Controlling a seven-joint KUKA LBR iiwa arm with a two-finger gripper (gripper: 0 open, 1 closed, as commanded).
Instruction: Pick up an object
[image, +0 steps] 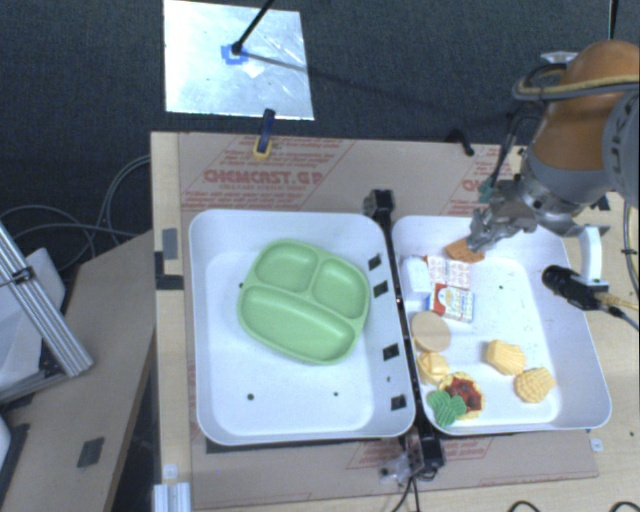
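Observation:
My gripper (484, 234) hangs over the back edge of the right bin (560, 330), below the grey wrist with the orange band. Its tip is right at a flat orange-brown piece (461, 251) lying in the bin's back left part; whether it touches that piece is not clear. Further forward lie a white carton (414, 272) and a red-and-white packet (451, 291). Then come a round beige disc (432, 330), two yellow ridged pieces (504, 356) (535, 384), a small yellow piece (433, 367) and a red-and-green item (456, 397).
The left bin (230, 400) holds a green divided plate (303, 300). A black divider with clips (398, 300) runs between the bins. A black fixture (572, 287) juts over the right bin's right rim. Cables lie left of the bench.

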